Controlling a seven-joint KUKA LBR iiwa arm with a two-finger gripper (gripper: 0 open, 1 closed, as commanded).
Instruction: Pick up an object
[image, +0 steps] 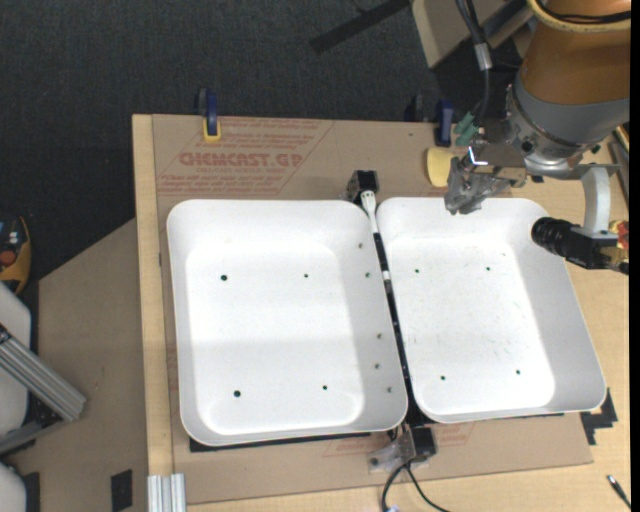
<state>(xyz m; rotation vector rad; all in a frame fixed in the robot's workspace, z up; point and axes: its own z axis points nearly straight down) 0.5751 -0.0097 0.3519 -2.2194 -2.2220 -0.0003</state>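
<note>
White and shallow, two bins lie side by side on a brown board (250, 150). The left bin (190, 300) and the right bin (565, 340) touch along their inner rims. A thin black strip (385, 290) runs down the line where they meet. At the far end of that strip sits a small black clip (362, 185). Each bin has four small dark dots on its floor.

The arm (575, 60) comes in from the right at the top, with a wide orange band above a grey wrist. The gripper (466, 198) points down and hangs over the far rim of the right bin, near that bin's far left corner. It is dark and small here, so I cannot tell if it is wide or narrow.

A yellow lump (437, 166) sits on the brown board just past the far rim of the right bin, just beside the gripper, on the side toward the left bin. It may be the thing to pick up, but I cannot be sure.

A blue clamp (445, 122) stands just behind the lump. A second clamp (209, 110), blue with a yellow foot, grips the far edge of the board behind the left bin. Faint red letters are printed on the board between them. Dark carpet (100, 60) lies all around — and a black cable (410, 480) curls off the near edge.
</note>
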